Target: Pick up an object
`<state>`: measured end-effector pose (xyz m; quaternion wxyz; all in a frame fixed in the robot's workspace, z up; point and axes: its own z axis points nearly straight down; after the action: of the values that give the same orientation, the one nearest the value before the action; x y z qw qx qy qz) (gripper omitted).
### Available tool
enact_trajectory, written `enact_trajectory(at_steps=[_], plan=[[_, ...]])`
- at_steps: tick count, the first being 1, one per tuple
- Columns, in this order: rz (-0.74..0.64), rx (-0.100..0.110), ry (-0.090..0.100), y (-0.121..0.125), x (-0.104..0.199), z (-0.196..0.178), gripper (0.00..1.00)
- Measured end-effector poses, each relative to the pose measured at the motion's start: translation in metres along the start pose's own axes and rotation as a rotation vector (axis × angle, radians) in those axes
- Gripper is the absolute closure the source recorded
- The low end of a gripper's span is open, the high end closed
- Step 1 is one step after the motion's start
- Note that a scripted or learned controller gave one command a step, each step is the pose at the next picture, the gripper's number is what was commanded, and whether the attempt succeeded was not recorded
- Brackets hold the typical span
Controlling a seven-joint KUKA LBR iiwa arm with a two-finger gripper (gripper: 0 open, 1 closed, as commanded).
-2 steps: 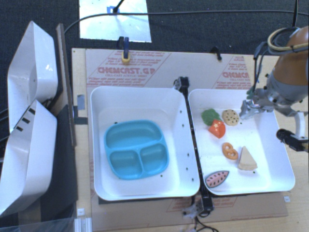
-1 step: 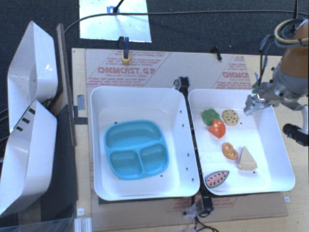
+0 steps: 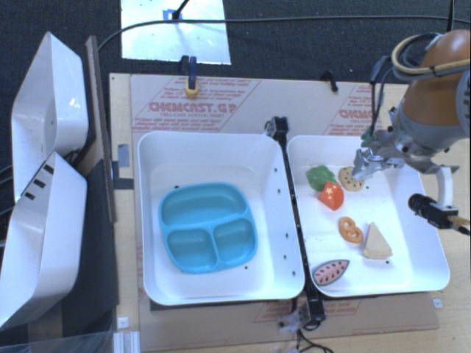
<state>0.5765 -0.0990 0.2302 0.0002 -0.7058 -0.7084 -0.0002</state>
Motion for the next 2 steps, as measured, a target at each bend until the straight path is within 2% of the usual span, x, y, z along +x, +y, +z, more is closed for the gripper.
enact_trajectory(at_steps=[1, 2], plan=[[-0.001, -0.001, 0.000, 0.006, 0.052, 0.000, 1.00], [-0.002, 0.000, 0.000, -0.009, 0.108, -0.001, 1.00]])
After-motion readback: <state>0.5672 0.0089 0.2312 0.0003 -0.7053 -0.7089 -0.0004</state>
